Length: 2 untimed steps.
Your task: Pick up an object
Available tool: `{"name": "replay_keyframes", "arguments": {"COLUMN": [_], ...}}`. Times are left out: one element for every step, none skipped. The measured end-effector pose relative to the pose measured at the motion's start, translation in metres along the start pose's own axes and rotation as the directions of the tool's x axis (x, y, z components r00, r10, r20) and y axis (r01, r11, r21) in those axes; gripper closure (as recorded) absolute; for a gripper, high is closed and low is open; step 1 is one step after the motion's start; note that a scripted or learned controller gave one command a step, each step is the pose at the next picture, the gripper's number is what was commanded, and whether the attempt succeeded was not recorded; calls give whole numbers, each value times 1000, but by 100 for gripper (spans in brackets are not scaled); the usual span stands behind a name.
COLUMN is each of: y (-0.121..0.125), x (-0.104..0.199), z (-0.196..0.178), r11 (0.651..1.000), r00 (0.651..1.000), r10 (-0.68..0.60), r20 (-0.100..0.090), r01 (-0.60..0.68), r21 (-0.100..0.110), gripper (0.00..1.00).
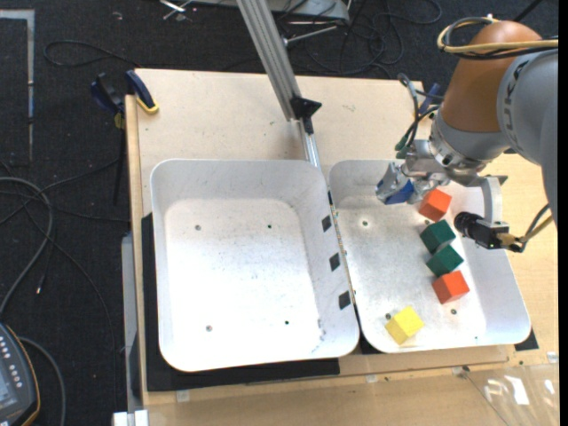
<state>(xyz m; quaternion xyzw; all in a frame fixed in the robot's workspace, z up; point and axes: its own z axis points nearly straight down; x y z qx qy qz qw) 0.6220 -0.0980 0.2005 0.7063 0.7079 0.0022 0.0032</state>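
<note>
My gripper (398,185) hangs over the far left part of the right bin (497,327), reaching in from the right. A small blue block (390,187) sits between its fingers, partly hidden by them. Just right of the gripper lies an orange block (435,204). Below that, two green blocks (437,235) (445,260) lie close together, then a red-orange block (451,286). A yellow block (405,324) rests near the bin's front edge.
The left bin (169,193) lies beside the right one, with a raised divider (337,256) between them. A slanted metal pole (271,47) rises from behind the bins. A black cable connector (479,231) hangs off the arm above the right bin.
</note>
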Motion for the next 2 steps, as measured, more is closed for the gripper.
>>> {"name": "replay_keyframes", "arguments": {"y": [5, 29], "x": [-52, 20], "z": [-5, 6], "r11": [1000, 1000], "r00": [1000, 1000], "r10": [7, -7], "r20": [2, -2], "r01": [-7, 7], "r21": [5, 6], "gripper": [100, 100]}}
